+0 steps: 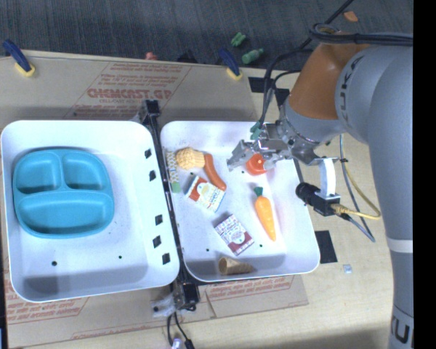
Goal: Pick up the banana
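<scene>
The banana (pixel 189 157), as I take the yellow lump to be, is lying at the top left of the right bin (pixel 305 246), touching a red sausage (pixel 214 171). The end effector (pixel 256 151) is hanging nearby over a red tomato (pixel 256 166), probably aiming badly. I cannot tell how open it is.

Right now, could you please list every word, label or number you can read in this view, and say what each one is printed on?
"CHEMCAST GP": red print on the brown cardboard sheet behind the left bin.
Smaller red lines around that heading: too blurred to read.
Red print on the cardboard's front edge: too small to read.
Small carton and red-and-white packet in the right bin: labels unreadable.
</scene>
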Robot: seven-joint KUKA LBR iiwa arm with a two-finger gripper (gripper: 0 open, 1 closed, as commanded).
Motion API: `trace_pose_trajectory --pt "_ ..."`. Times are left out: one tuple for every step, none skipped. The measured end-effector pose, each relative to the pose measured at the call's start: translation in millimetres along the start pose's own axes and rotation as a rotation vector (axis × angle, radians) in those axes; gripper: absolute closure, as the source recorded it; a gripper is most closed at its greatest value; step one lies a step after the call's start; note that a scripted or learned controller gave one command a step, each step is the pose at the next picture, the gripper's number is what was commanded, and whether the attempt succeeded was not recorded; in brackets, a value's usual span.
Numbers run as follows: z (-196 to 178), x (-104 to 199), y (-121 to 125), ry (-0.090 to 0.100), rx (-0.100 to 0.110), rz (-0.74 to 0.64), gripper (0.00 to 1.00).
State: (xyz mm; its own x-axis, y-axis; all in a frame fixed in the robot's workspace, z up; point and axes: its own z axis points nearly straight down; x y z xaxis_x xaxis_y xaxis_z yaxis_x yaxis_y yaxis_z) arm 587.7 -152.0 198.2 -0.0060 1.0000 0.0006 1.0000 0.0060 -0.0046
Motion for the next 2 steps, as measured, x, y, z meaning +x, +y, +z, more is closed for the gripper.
trace_pose_trajectory --pt "98.0 60.9 -33.4 0.001 0.002 -0.002 0.00" --pt "6.3 160.6 -6.4 0.001 -0.002 -0.006 0.00"
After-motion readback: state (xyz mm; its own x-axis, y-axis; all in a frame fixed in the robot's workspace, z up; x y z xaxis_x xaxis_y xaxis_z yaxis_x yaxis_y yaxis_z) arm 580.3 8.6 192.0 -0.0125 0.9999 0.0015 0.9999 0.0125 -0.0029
